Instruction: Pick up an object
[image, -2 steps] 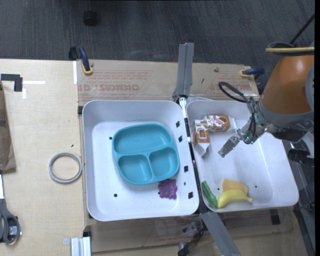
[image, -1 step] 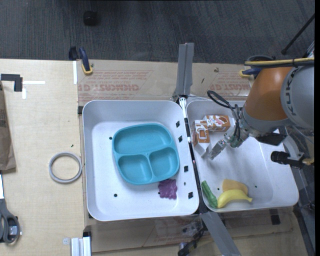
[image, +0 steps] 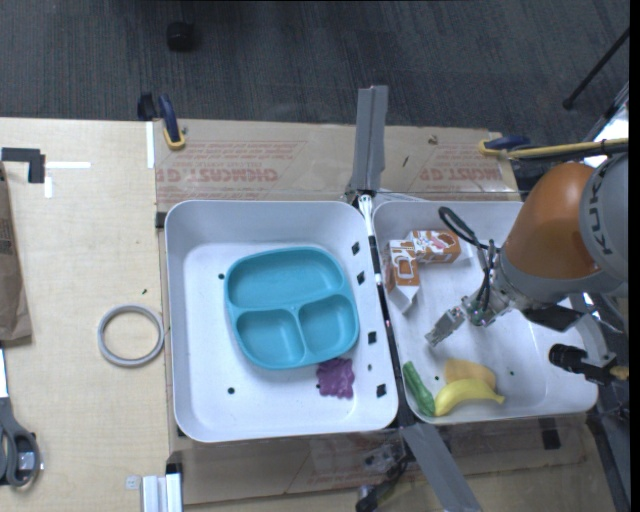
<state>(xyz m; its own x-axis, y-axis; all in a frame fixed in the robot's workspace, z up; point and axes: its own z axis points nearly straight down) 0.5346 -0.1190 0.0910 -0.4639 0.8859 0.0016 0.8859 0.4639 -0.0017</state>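
The right bin (image: 560, 400) holds an orange-and-white carton (image: 418, 255) at its back left, a yellow banana (image: 468, 388) at the front, and a green vegetable (image: 418, 388) by the front left wall. My gripper (image: 445, 327) reaches in from the right and hangs low over the bin's middle, between the carton and the banana, with nothing seen between its fingers. In the left bin (image: 195, 300) sit a blue three-compartment tray (image: 292, 307) and a purple grape bunch (image: 337, 378) just in front of the tray.
A grey ring (image: 131, 334) lies on the bench left of the bins. Scissors (image: 15, 450) rest at the far left front edge. A grey post (image: 370, 140) stands behind the divide between the bins. A black cable (image: 462, 230) loops over the right bin.
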